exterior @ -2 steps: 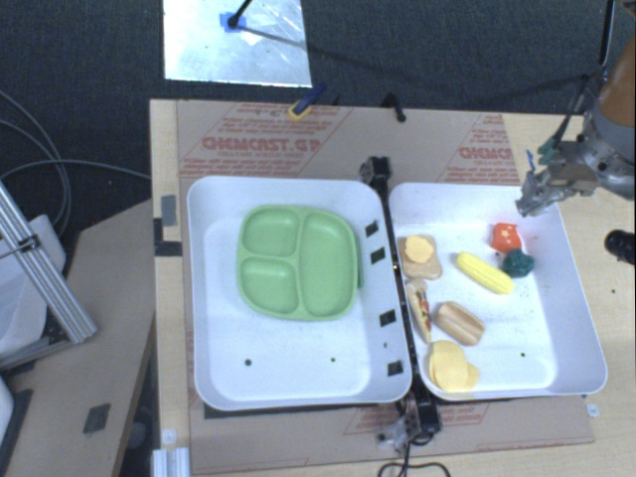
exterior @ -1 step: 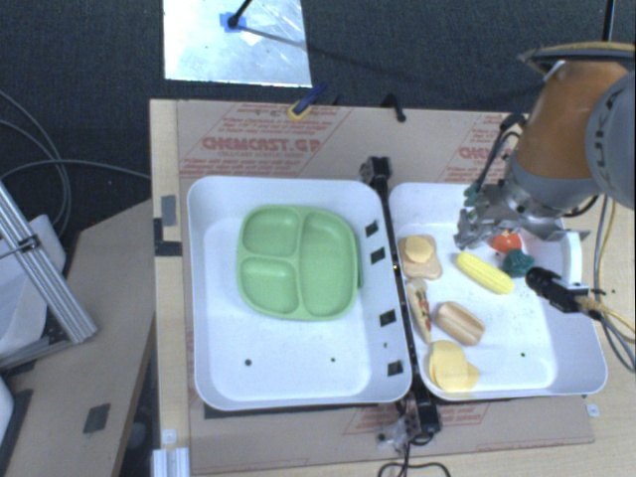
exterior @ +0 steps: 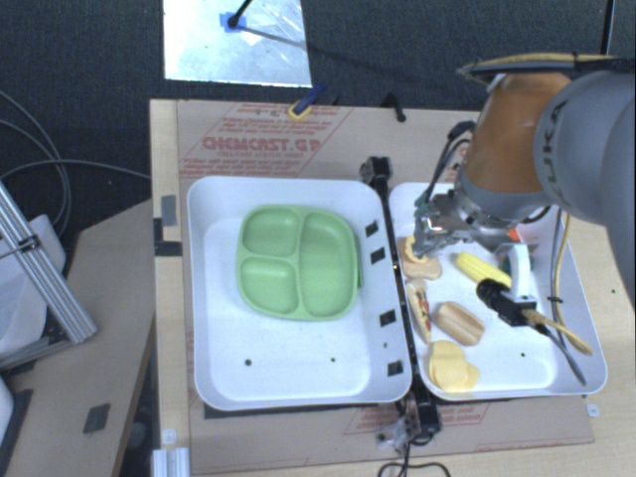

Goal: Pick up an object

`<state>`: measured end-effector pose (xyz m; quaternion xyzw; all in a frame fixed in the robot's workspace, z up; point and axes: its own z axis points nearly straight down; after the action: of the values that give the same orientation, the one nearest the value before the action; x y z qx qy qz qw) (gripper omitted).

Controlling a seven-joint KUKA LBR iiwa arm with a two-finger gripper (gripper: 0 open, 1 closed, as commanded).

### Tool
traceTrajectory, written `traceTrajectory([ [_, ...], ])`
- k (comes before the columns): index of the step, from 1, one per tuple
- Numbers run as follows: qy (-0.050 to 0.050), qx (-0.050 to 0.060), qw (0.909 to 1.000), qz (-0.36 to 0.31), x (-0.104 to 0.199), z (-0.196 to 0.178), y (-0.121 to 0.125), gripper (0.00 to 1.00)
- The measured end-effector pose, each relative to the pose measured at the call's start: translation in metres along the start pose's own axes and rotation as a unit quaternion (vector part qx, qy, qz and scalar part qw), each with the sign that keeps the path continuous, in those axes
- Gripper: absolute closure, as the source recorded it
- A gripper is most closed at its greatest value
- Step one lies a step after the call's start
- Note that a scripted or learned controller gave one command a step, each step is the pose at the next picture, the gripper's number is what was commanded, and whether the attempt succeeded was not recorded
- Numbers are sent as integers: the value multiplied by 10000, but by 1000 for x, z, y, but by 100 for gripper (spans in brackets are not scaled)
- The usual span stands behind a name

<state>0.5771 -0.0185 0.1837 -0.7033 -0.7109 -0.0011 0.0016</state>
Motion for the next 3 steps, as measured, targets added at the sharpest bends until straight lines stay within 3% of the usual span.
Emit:
traceTrajectory([
  [1,-16,-26,10000,35,-5,-12,1,100],
  [2,-5,-5,10000,9,50,0,-3,100],
  [3,-29,-112,9999,60,7,-158,10,100],
])
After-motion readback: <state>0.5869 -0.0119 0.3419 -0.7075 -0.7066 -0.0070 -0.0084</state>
